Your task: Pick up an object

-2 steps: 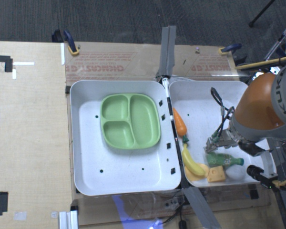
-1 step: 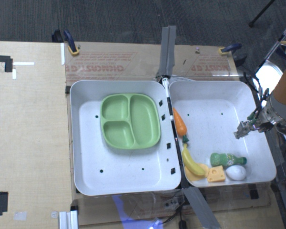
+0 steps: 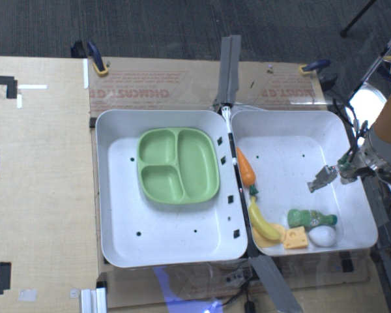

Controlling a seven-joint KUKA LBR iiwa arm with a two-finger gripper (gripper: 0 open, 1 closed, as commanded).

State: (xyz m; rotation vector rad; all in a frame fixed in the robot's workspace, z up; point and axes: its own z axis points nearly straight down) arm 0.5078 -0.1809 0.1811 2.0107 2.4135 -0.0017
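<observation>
My gripper (image 3: 318,180) hangs over the right part of the right bin (image 3: 293,132), reaching in from the right edge. Its fingers look open, with nothing between them. Below it, near the bin's front wall, lie a green bottle (image 3: 311,218), a white egg (image 3: 323,236) and a yellow cheese wedge (image 3: 296,238). A banana (image 3: 262,224) curves along the bin's left front corner. An orange carrot (image 3: 246,167) lies against the left wall.
A green divided plate (image 3: 179,165) sits in the left bin (image 3: 117,227). A grey divider bar (image 3: 229,70) runs between the bins at the back. Blue clamps (image 3: 94,56) hold the cardboard behind the bins.
</observation>
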